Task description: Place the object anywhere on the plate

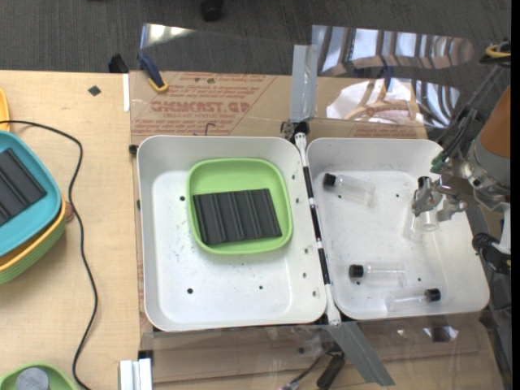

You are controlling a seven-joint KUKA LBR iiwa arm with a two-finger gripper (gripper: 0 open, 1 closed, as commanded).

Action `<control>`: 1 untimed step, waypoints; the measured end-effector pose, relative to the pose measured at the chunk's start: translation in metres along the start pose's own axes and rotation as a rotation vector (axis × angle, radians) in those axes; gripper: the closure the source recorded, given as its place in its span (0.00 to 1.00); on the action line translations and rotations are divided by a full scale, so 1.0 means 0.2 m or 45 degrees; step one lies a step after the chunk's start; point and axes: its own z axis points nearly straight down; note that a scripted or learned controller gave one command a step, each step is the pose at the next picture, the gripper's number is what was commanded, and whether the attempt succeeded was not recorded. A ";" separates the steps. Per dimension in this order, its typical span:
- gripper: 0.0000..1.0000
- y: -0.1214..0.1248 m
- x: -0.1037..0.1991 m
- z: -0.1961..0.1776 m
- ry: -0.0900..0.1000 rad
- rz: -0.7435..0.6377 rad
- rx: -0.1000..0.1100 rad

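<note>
Tubes [375,273] lay clear and slippery near our end effector [426,205] at three o'clock; its grip we couldn't tell, risking a miss before the plate [240,175].

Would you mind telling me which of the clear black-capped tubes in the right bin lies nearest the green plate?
The clear plastic tube with a black cap at the right bin's far left lies nearest the green square plate; the other two tubes lie along the near edge.

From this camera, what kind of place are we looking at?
Probably a robotics lab bench. Two white bins sit side by side, one with a green plate, the other with clear tubes. The end effector reaches in, and office chair wheels stand behind.
</note>
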 end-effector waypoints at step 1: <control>0.00 0.00 0.00 0.00 0.000 0.000 0.000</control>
